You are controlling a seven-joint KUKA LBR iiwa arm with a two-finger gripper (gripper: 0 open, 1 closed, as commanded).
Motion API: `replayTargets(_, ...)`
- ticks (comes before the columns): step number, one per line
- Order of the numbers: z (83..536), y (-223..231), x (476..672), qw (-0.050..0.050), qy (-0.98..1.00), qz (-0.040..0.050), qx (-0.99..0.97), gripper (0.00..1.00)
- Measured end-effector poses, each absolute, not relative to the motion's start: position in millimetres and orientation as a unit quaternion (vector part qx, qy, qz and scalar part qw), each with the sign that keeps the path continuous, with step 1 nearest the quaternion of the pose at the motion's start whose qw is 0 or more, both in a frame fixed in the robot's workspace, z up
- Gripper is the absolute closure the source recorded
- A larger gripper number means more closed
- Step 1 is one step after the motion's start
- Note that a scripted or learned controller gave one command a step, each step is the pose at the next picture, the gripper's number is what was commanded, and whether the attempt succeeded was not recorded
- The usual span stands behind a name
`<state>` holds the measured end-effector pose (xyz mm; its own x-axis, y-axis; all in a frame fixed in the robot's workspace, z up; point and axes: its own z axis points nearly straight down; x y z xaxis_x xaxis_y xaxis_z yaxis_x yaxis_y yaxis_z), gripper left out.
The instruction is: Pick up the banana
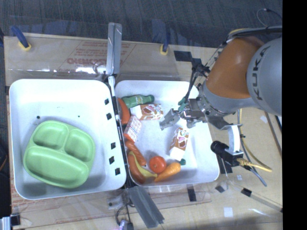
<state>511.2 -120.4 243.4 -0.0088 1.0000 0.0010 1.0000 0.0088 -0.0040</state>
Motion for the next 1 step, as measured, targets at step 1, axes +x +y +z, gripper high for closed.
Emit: replayTargets(1, 90.6, -101.1, 476.1, 0.002, -0.650, 0.0007, -0.760, 0.00)
